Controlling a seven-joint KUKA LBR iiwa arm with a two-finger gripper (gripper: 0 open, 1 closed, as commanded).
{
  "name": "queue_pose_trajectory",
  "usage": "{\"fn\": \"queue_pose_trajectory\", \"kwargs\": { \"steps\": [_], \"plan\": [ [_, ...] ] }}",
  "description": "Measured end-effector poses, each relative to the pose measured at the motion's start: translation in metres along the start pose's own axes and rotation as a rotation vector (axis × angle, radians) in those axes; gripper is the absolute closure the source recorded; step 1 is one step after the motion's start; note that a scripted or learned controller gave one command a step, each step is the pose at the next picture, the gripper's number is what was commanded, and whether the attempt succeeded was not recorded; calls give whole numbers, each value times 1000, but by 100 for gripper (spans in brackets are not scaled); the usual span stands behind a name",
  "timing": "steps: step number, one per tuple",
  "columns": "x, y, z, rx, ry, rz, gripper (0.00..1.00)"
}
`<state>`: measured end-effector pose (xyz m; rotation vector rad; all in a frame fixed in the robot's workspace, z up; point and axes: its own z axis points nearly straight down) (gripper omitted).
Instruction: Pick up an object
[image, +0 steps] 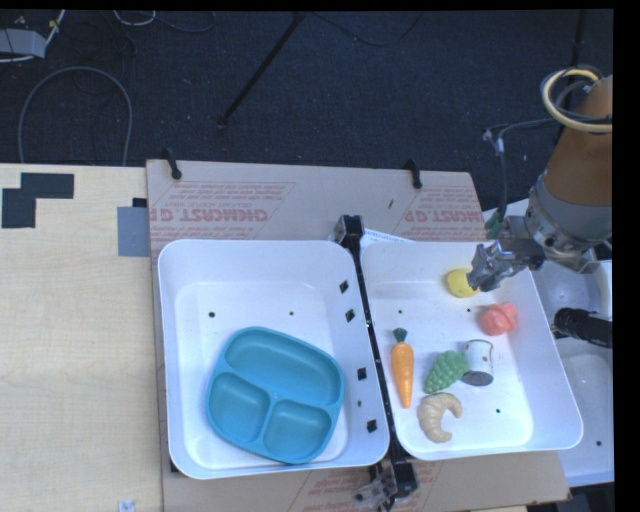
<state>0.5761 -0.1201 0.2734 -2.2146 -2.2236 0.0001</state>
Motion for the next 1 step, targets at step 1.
{"fn": "queue_pose_trajectory", "kwargs": {
  "steps": [1],
  "plan": [
    [51,7,13,1,0,0,100]
  ]
}}
